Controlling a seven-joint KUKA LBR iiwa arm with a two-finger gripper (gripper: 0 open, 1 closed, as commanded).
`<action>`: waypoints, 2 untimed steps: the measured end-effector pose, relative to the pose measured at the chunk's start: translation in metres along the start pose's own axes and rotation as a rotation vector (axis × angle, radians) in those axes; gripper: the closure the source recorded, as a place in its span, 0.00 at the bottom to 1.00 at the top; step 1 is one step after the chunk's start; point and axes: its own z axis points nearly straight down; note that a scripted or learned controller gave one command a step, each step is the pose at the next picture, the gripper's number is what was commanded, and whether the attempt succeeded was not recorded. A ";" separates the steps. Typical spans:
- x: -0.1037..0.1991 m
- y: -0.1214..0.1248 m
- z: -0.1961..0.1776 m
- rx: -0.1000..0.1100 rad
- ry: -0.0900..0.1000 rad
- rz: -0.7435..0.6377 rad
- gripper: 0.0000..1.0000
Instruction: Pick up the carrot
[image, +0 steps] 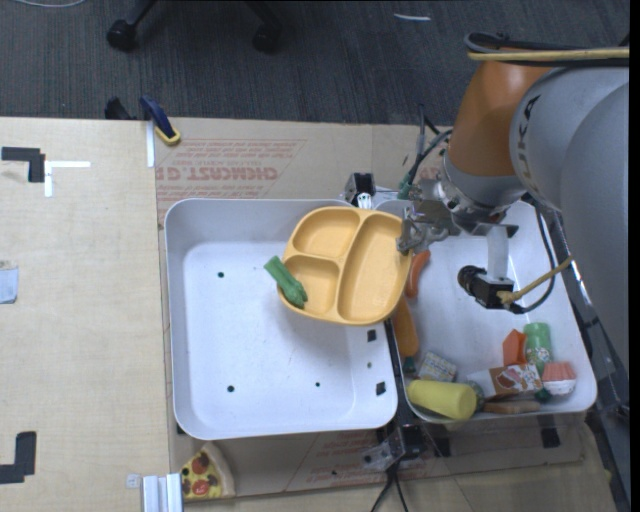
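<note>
Orange carrot (405, 330) x1, yellow tray (350, 265) x1, 2 white bins (200, 400)

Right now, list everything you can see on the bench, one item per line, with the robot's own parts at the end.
White bins: two, side by side.
Divided plate: one, yellow, tilted over the left bin's right rim.
Green vegetable: one, left bin, against the plate's left edge.
Carrot: one, orange, right bin's left edge, under the plate.
Yellow piece: one, right bin, near corner.
Small toy foods: several, red, green, white, right bin's right corner.
Pizza slice: one, on cardboard below the left bin.
Arm: grey with orange band.
Pincer: at the plate's right rim.
</note>
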 end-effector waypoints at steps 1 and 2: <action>-0.030 0.045 -0.127 0.008 -0.006 0.039 1.00; -0.076 0.042 -0.002 0.007 -0.001 -0.118 1.00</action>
